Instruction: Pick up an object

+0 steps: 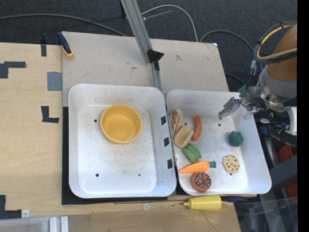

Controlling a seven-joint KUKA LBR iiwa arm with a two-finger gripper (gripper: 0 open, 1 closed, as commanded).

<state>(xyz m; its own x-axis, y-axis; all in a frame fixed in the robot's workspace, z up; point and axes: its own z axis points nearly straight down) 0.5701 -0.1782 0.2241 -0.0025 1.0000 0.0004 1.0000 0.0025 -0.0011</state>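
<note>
The right bin (256, 178) holds several toy foods. A sandwich (175, 121), a bread slice (183, 137) and a red sausage (196, 128) lie near its left wall. Below them are a green vegetable (192, 152), a carrot (195, 167) and a chocolate donut (201, 181). A dark green ball (235, 138) and a chip cookie (231, 164) lie on the right side. My gripper (227, 109) hangs over the bin's upper right part, above the green ball and apart from every item. Nothing shows in its grasp.
The left bin (82, 168) holds a yellow bowl (121, 123). A yellow mustard bottle (205, 203) lies on the bench just in front of the right bin. A slanted metal pole (137, 23) stands behind the bins. Cables run along the far side.
</note>
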